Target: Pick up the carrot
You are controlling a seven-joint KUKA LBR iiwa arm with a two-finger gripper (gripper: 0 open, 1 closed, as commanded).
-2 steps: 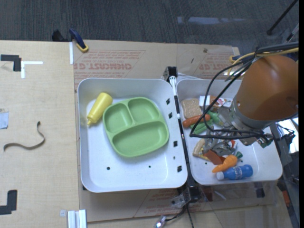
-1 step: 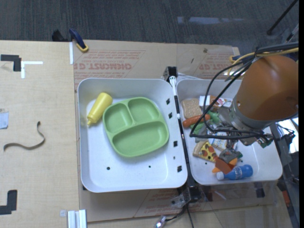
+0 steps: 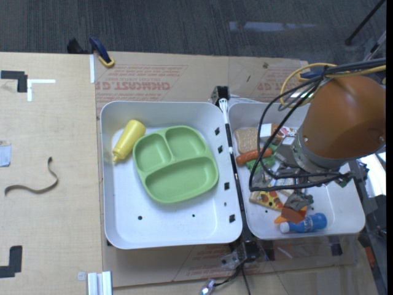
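- Your carrot (image 3: 247, 157) lies in the right bin (image 3: 344, 223), tight against its left wall at roughly 9 o'clock from the bin's middle, just below a tan slice of bread (image 3: 247, 139).
- You have little room there: black cables (image 3: 261, 158) loop over the carrot, and the divider between the bins (image 3: 231, 165) hems it in on the left.
- Toward 6 o'clock in that bin sit a pizza slice (image 3: 268, 199), an orange-brown toy piece (image 3: 293, 212) and a blue bottle (image 3: 305, 224) by the front rim.
- The left bin (image 3: 116, 220) offers you more open floor; a green divided plate (image 3: 176, 163) sits mid-bin, with a yellow mustard bottle (image 3: 127, 139) at its 10 o'clock, near the left wall.
- The arm (image 3: 344, 125) hangs over the right bin's right half, orange band uppermost, and hides the gripper (image 3: 295, 186).
- You cannot tell how the fingers stand.
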